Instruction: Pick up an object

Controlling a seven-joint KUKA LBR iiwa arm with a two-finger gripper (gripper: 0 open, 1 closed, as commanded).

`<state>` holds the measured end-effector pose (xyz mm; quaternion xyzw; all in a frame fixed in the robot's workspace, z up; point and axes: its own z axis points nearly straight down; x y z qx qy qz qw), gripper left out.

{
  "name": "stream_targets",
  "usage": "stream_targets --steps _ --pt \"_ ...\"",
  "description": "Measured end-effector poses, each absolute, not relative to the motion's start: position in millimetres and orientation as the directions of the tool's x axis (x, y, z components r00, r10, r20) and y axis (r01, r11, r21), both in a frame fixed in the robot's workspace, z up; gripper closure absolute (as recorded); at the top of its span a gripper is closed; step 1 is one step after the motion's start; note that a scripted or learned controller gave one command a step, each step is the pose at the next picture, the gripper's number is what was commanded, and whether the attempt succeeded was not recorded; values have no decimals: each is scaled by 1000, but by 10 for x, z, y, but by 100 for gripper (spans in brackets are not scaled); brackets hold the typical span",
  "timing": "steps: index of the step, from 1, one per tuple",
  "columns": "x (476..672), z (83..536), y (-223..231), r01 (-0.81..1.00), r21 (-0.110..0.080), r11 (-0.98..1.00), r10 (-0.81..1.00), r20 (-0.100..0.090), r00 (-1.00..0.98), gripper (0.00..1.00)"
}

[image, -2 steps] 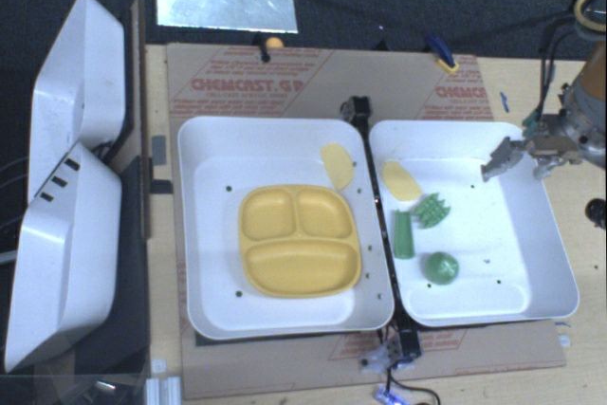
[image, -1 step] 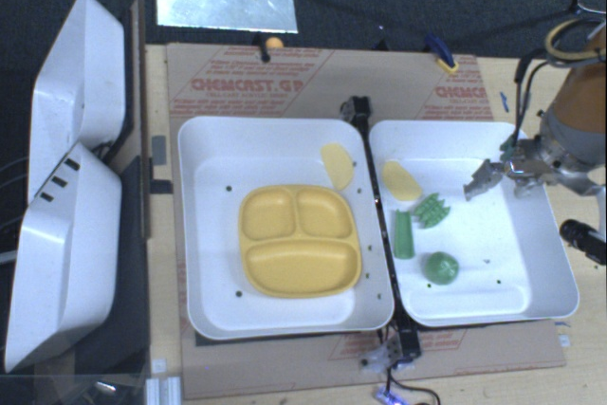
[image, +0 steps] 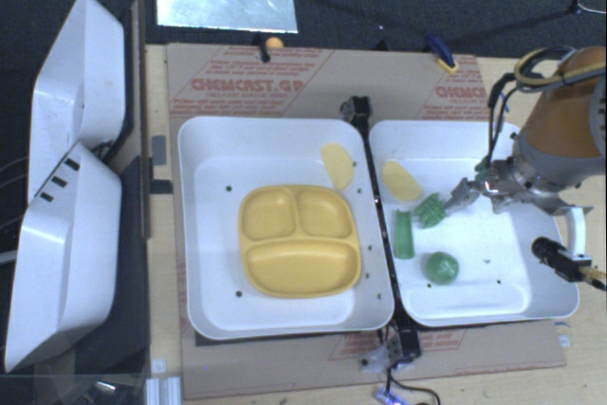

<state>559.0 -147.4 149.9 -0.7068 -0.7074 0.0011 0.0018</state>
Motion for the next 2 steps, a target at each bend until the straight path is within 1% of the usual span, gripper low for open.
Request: stream_targets --steps 1,2 --pt "5615 1046 -1399 1000 -2 1 1000 1 -1 0" --pt "5627 1173 -1406 1000 2 0 1000 0 0 100"
